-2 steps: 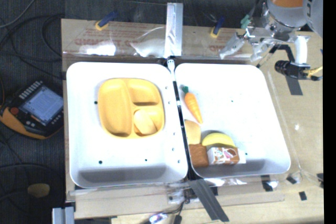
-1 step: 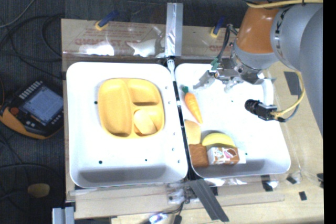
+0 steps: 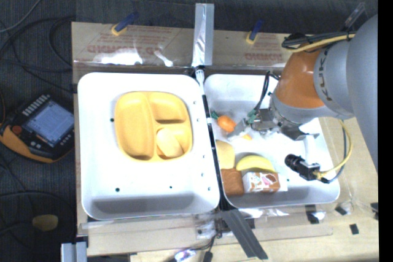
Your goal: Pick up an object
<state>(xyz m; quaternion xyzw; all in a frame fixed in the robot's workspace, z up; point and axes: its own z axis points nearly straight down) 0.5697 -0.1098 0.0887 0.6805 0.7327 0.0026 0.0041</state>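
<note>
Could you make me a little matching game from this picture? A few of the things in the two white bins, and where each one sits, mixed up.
Things:
1. yellow tray
2. orange ball
3. banana
4. pincer

Places:
A. right bin, near the divider, toward its far half
B. right bin, under the orange band of the arm
C. middle of the left bin
D. right bin, near its front wall, just above a small printed carton

Pairs: 1-C, 2-A, 3-D, 4-B
</note>
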